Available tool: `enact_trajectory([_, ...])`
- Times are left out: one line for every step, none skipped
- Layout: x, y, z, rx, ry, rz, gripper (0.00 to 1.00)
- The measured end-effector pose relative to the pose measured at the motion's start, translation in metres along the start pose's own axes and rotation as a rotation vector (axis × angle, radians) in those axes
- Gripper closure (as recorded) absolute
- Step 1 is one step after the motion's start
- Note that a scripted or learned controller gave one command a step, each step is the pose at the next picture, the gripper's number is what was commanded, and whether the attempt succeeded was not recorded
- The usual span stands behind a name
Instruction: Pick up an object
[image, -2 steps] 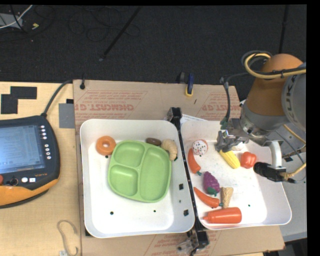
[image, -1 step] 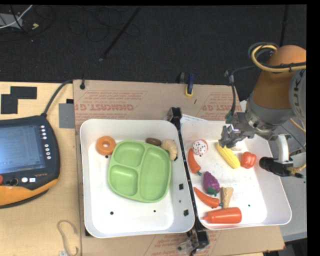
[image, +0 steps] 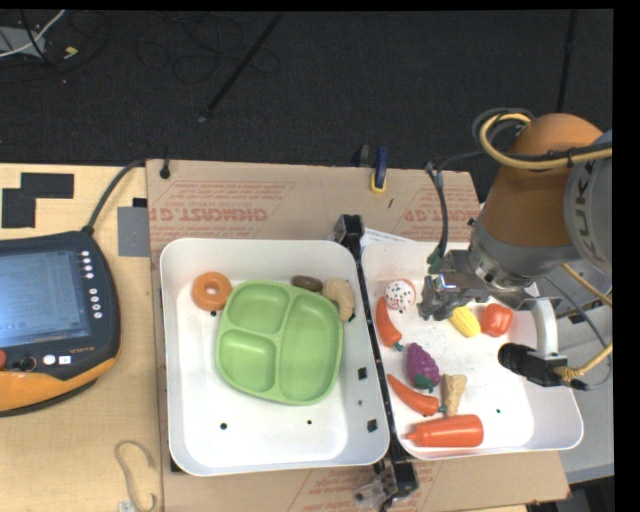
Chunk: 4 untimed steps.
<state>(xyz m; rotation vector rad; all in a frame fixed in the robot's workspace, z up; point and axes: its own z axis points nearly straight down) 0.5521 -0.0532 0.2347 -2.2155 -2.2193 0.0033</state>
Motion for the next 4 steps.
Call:
enact_trajectory([0.016, -0.015, -0.001, 0.000, -0.001, 0.001, 1.00])
enact_trajectory([0.017, -0.011, 0.015, 0.001, -0.002, 0.001, 1.00])
enact_trajectory([0.021, -0.019, 0.011, -0.001, -0.002, 0.003, 1.00])
enact_trajectory([0.012, -0.014, -0.002, -0.003, -0.002, 0.002, 1.00])
